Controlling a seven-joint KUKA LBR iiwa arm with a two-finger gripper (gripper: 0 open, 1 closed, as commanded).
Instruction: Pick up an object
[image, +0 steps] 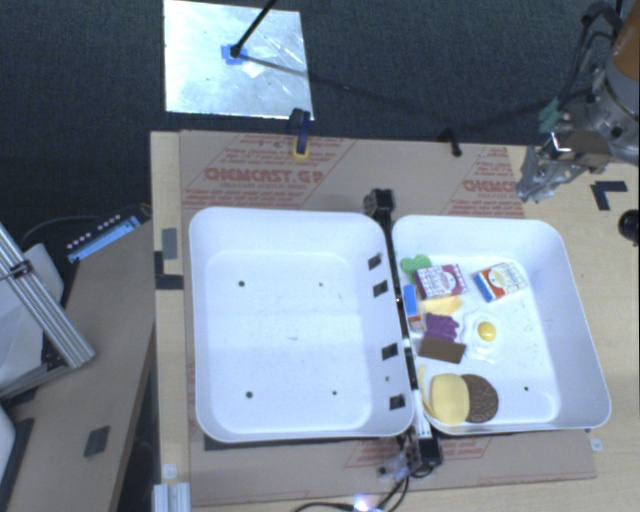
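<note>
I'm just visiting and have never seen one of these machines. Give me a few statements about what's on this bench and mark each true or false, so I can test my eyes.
1. All the small items lie in the right bin. True.
2. The gripper is down inside the left bin. False: it hangs above the bench beyond the right bin's far corner, outside both bins.
3. A fried egg toy lies in the right bin. True.
4. The brown disc sits at the far edge of its bin. False: it lies near the front edge, beside a yellow disc.
5. The gripper holds the red and white carton. False: the carton lies in the right bin, apart from the gripper.
</note>
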